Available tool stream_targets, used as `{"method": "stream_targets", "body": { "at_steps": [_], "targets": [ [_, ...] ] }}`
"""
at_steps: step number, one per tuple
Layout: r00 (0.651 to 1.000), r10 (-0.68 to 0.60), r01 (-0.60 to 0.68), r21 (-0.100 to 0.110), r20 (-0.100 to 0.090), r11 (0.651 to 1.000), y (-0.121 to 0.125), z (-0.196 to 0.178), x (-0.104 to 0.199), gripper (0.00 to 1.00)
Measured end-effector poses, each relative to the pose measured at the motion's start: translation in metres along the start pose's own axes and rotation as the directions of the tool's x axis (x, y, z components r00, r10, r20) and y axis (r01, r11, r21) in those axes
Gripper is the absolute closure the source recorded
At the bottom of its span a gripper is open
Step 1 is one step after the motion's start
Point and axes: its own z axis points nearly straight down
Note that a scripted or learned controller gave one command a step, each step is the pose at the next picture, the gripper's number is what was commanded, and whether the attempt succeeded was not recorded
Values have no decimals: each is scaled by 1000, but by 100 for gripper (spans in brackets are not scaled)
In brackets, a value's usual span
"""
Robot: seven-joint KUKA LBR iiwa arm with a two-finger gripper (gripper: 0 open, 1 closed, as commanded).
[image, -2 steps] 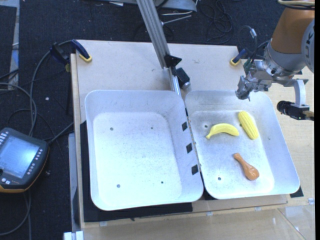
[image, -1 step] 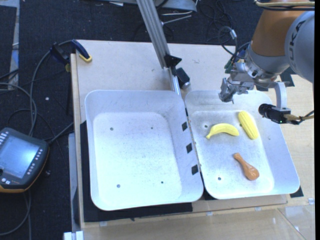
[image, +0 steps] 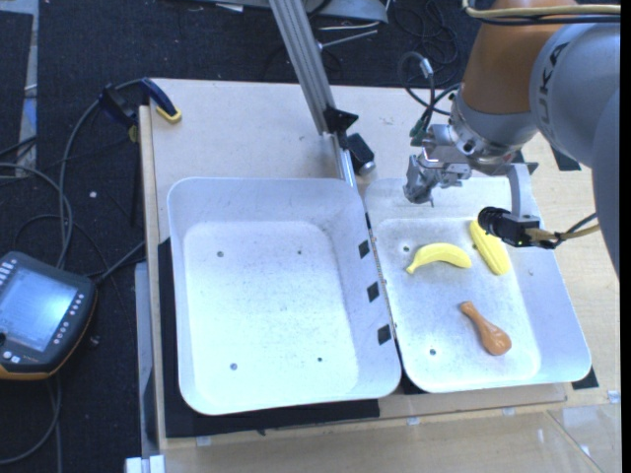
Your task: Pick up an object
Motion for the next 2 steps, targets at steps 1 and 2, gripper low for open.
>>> {"method": "stream_targets", "body": {
  "at_steps": [1,2],
  "targets": [
    [1000,-1,1,0,0,1000,-19,-5,57,100],
    [1000,1,-1,0,0,1000,-27,-1,101,100]
  ]
}}
